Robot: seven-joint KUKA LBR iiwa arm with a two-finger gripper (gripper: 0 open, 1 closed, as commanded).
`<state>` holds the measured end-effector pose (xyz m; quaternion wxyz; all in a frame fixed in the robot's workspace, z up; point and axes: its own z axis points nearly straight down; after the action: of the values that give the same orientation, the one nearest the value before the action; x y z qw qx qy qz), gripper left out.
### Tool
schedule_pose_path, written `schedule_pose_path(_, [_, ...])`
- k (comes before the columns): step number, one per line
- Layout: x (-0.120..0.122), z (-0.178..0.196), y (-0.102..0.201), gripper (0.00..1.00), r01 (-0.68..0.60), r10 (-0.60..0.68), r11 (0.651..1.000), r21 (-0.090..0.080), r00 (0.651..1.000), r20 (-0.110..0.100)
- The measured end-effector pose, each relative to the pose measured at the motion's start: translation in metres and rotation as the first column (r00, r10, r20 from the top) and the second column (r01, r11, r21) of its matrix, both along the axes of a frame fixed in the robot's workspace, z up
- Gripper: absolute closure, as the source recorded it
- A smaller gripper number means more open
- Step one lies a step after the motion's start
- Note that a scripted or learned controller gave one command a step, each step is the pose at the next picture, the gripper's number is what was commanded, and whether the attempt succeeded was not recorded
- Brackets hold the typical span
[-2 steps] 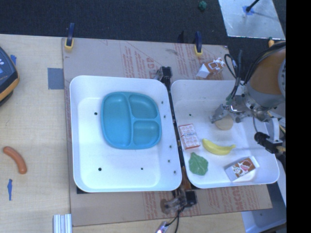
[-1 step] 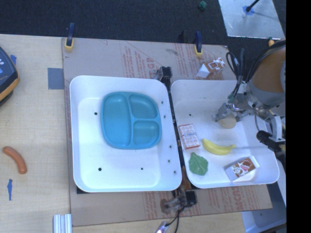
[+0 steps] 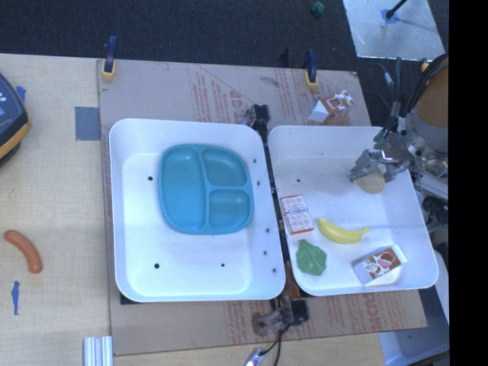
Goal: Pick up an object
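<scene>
Hand hovers low over a pale round object in the right bin; grip unclear. Nearby lie a banana, red packet, green leaf and carton.

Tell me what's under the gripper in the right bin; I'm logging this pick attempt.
A pale tan rounded object sits beneath the gripper on the right bin floor. Its upper part is covered, so its full shape and any contact can't be seen.

Robotics lab, clamped cardboard on bench, white bins, toy food
</scene>
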<state>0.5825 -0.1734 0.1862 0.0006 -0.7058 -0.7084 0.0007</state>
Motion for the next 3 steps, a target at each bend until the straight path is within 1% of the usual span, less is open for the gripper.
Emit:
schedule_pose_path(1, [0.074,0.022,0.041,1.00,0.000,0.000,1.000,0.001,1.000,0.000])
schedule_pose_path(2, [0.005,0.005,0.124,1.00,-0.003,0.003,1.000,-0.001,1.000,-0.004])
schedule_pose_path(3, [-0.011,0.005,0.230,1.00,-0.004,0.004,1.000,-0.001,1.000,-0.004])
